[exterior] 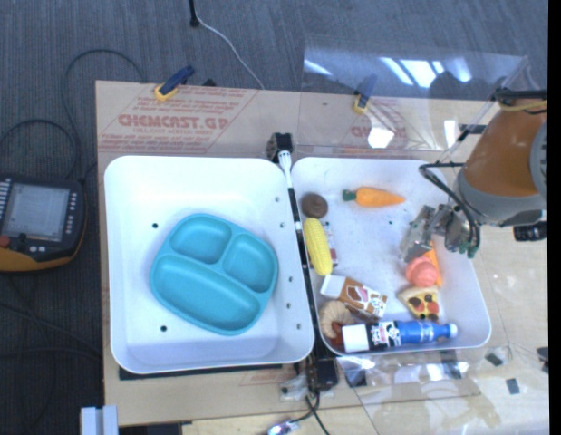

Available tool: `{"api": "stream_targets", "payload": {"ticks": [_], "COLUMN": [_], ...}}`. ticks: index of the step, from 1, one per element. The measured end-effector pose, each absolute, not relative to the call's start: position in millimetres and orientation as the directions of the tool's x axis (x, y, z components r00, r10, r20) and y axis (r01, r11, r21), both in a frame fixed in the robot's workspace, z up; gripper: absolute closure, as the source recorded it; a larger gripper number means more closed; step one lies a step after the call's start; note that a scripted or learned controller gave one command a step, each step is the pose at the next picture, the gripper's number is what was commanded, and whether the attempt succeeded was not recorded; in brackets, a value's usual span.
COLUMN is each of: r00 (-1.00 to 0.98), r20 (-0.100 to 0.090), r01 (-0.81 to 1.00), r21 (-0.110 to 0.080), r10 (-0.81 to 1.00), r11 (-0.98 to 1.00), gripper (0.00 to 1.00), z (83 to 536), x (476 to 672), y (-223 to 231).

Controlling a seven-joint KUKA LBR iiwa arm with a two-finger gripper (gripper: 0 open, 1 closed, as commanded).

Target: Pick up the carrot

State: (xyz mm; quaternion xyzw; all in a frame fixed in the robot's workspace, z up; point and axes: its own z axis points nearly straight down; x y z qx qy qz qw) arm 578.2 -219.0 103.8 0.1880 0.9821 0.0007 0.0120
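I count two bins (pixel 126 243). Right bin, nearest edge: one bottle (pixel 402 334). Gripper (pixel 434 229) hangs mid-bin; jaw state I cannot tell. One carrot (pixel 375 197) lies at its 10 o'clock, apart.

We see two bins of smooth white plastic with a soft sheen, the left bin (pixel 126 243) and the right bin (pixel 470 315). The blue divided plate (pixel 215 272) at centre left looks like matt plastic. The carrot (pixel 375 197), upper right, has a smooth, slightly glossy plastic skin. The bench top (pixel 171 120) looks like brown paper-covered board, with a clear glossy sheet (pixel 416 71) at the upper right. The floor (pixel 81 16) reads as rough grey carpet.
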Motion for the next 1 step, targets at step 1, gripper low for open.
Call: {"api": "stream_targets", "payload": {"ticks": [1], "r00": [-0.979], "r20": [-0.007], "r01": [0.205], "r21": [0.000], "r10": [0.205], "r11": [0.979], "gripper": [1.00], "z": [146.4], "x": [603.9], "y": [-174.3]}}
